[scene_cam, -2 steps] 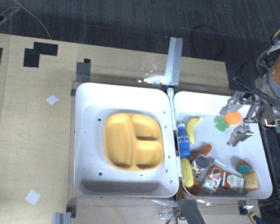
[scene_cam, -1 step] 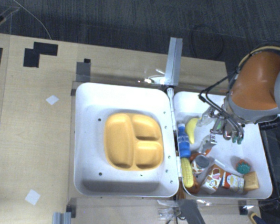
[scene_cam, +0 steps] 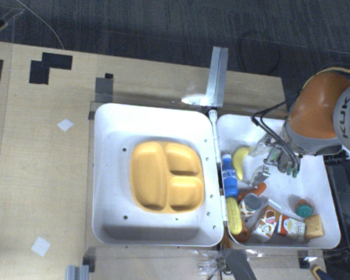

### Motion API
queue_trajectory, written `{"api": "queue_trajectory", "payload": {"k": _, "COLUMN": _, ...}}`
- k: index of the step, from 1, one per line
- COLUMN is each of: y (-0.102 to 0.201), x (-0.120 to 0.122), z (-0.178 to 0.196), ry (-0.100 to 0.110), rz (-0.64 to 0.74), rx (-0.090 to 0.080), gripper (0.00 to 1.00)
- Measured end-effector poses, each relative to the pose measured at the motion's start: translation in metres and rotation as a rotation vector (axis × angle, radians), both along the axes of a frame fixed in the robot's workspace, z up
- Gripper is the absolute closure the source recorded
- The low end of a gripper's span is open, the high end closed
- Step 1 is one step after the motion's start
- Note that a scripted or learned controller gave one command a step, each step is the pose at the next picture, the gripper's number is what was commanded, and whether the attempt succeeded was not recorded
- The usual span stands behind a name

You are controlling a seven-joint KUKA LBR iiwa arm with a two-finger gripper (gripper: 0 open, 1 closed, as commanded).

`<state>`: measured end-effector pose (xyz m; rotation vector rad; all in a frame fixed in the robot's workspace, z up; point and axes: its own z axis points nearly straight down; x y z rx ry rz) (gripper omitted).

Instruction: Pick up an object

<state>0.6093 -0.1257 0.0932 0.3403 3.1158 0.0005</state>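
Note:
The right bin (scene_cam: 332, 195) holds several objects. A yellow banana (scene_cam: 240, 159) lies beside a blue bottle (scene_cam: 228, 180), with an ear of corn (scene_cam: 234, 213) below them. An orange-red piece (scene_cam: 257, 189) and a grey cup (scene_cam: 252, 202) sit mid-bin. Toward the front lie a printed carton (scene_cam: 278, 226), a teal item (scene_cam: 304, 209) and a tan block (scene_cam: 315, 226). My gripper (scene_cam: 260, 162) hangs over the bin's upper middle, just right of the banana and above the orange-red piece. It is open, with nothing between its fingers.
The left bin (scene_cam: 110, 162) carries a yellow compartment tray (scene_cam: 163, 176). A metal post (scene_cam: 217, 76) stands at the back where the bins meet. The grey arm with its orange band (scene_cam: 314, 110) comes in from the right over the right bin's far corner.

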Motion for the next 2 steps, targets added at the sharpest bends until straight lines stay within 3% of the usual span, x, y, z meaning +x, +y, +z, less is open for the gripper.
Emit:
{"api": "queue_trajectory", "payload": {"k": 1, "y": -0.072, "x": 0.053, "z": -0.006, "ry": 0.002, "rz": 0.142, "rx": -0.003, "gripper": 0.0}}
{"api": "queue_trajectory", "payload": {"k": 2, "y": -0.031, "x": 0.041, "z": 0.014, "ry": -0.005, "rz": -0.008, "rx": 0.0, "gripper": 0.0}}
